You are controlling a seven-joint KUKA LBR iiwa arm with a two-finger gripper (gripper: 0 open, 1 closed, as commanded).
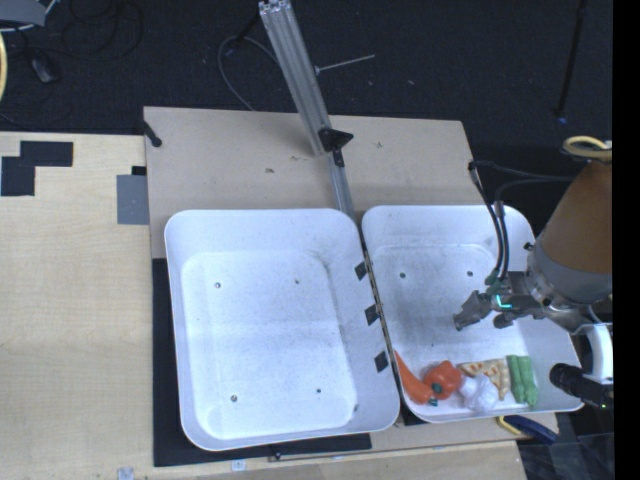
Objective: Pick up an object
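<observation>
Two bins [270,318], objects [470,380] near claw [478,313]

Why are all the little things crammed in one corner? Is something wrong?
Nothing looks broken or spilled. The carrot, red piece, white lump and green piece simply crowd the right bin's near edge, below the gripper.

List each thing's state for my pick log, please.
Left bin: on the bench, beside the right bin.
Right bin: things lie along its near edge.
Orange thing: lying in the right bin.
Green thing: lying in the right bin.
White thing: lying in the right bin.
Pincer: over the right bin, holding nothing seen.
</observation>
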